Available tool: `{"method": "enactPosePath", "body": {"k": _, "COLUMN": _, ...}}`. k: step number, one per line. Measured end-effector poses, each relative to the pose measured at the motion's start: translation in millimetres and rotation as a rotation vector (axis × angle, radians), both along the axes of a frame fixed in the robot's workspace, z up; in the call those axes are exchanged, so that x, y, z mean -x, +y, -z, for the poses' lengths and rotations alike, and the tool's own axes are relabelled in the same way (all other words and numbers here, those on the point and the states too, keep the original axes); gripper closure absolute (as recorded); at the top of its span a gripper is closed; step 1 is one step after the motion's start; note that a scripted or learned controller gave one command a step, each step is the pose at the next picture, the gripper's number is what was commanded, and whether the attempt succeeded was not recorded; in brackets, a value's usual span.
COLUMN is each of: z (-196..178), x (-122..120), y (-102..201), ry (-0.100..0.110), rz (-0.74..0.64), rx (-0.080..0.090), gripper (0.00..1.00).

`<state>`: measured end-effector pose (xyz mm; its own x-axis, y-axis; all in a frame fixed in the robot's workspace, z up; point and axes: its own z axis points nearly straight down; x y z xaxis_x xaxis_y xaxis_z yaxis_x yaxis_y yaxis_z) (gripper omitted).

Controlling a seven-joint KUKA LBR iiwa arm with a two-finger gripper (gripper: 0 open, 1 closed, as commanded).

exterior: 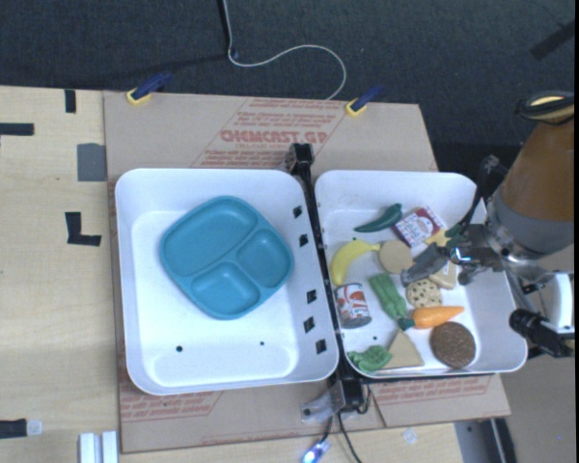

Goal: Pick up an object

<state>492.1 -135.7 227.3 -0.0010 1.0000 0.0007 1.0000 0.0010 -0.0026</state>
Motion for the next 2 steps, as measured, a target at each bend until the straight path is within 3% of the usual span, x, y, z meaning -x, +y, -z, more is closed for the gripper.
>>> {"method": "enactPosePath", "body": {"k": 1, "z": -9.7, "x": -0.2, "y": 0.6, "ry": 0.001, "rz": -0.001, "rx": 0.0, "gripper": 1.0}}
{"method": "enactPosePath", "body": {"k": 2, "z": 13.0, "x": -15.7, "y": 82.3, "ry": 0.002, "rz": -0.008, "rx": -0.003, "gripper": 1.0}}
